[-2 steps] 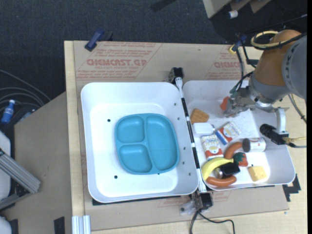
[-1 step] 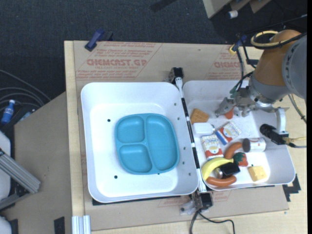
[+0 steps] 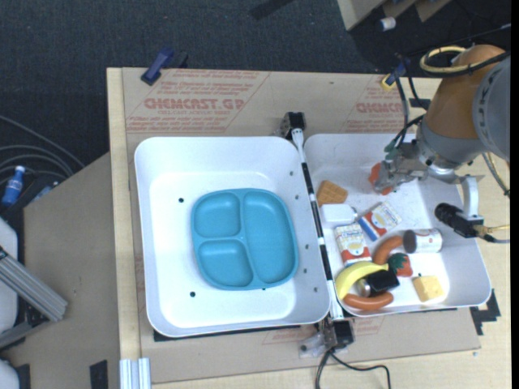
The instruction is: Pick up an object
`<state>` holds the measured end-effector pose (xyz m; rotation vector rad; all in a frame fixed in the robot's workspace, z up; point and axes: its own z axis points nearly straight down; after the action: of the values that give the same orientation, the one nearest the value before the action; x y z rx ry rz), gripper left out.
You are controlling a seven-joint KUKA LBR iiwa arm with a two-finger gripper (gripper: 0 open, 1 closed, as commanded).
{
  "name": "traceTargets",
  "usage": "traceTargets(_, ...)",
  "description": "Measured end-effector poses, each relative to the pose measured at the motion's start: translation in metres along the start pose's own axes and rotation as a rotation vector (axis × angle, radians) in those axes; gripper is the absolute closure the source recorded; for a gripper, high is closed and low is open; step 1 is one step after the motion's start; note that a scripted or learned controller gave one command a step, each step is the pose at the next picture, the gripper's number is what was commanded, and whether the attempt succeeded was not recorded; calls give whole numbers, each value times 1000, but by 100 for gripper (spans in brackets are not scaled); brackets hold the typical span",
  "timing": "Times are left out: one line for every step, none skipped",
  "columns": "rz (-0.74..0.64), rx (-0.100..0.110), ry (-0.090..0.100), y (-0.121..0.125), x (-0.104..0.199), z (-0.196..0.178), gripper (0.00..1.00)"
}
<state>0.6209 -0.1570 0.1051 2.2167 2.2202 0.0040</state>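
Quick headcount: two white bins, the left bin (image 3: 154,217) and the right bin (image 3: 470,274), sitting side by side. The left one has one blue plate (image 3: 243,239) with three sections, dead center.

The right bin is where the clutter is. One orange cracker-looking wedge (image 3: 331,191) at about 10 o'clock. Two small printed packets (image 3: 350,241), near the middle. One blue pen (image 3: 369,228) between them. One banana (image 3: 350,276) at 7 o'clock, and two sausages (image 3: 369,301), one under the banana and one just above it. One yellow cheese cube (image 3: 429,287) at 5 o'clock. One small white tube (image 3: 426,241) at 4 o'clock.
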Motion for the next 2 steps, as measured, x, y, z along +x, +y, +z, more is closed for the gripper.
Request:
traceTargets(0, 0, 0, 0, 0, 0, 0)
traceTargets(0, -2, 0, 1, 0, -10, 100)
